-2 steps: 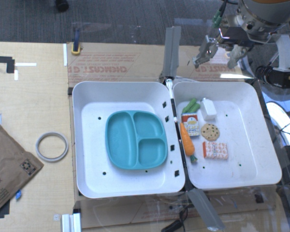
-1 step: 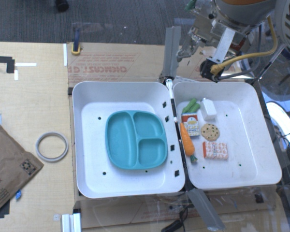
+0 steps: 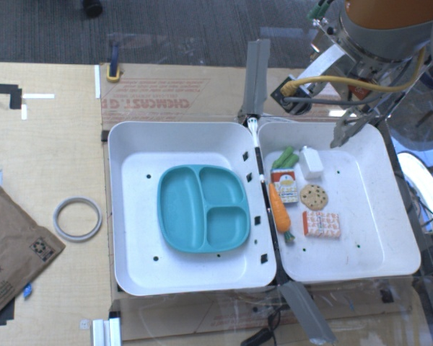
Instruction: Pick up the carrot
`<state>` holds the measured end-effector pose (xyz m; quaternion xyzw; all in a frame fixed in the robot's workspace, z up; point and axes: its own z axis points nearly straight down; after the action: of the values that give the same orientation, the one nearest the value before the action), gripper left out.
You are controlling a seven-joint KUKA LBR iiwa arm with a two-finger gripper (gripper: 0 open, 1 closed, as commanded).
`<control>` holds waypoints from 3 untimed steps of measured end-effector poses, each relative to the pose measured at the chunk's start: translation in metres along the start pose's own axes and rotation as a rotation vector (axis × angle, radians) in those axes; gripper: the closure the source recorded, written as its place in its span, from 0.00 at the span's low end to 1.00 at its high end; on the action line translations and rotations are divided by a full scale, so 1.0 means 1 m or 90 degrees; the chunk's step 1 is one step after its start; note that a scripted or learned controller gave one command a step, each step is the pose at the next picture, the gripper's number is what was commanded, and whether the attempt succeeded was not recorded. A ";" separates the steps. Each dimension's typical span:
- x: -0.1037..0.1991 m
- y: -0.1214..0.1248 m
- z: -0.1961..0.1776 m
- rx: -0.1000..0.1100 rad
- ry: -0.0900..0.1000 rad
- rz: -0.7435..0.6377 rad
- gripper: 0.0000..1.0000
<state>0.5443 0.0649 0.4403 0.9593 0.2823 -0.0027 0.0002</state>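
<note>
Carrot [image 3: 278, 209] lies in the right bin [image 3: 368, 265], hard against its left wall, lower centre of the frame. Long axis runs near vertical in the picture, tilted slightly: narrow end toward upper left, fatter end with a bit of green top toward lower right. It is orange, smooth, short and stubby, toy-like. Just right of it sit a small red and white carton [image 3: 284, 184], a round cookie [image 3: 314, 196] and a red and white wrapped packet [image 3: 322, 225]; the packet is just beside the carrot's lower end. Above those, a green vegetable piece [image 3: 286, 158] and a white block [image 3: 311, 161]. Left bin [image 3: 130, 215] carries a teal divided plate [image 3: 203, 208] with three compartments. Arm [image 3: 390, 6] comes in at upper right of the frame, orange band visible, cables around the wrist; claw [image 3: 344, 131] hangs over the right bin's upper edge, well apart from the carrot, cannot tell whether it is spread or pressed together. On the worktop [image 3: 43, 143] at left, a roll of tape [image 3: 77, 218] and a cardboard box corner [image 3: 11, 251].
</note>
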 end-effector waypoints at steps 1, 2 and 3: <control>0.001 -0.061 -0.001 -0.001 0.002 0.202 0.00; 0.009 -0.053 -0.001 -0.002 0.002 0.198 0.00; 0.009 -0.053 -0.001 -0.002 0.002 0.198 0.00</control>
<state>0.5233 0.1141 0.4410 0.9914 0.1306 -0.0011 0.0016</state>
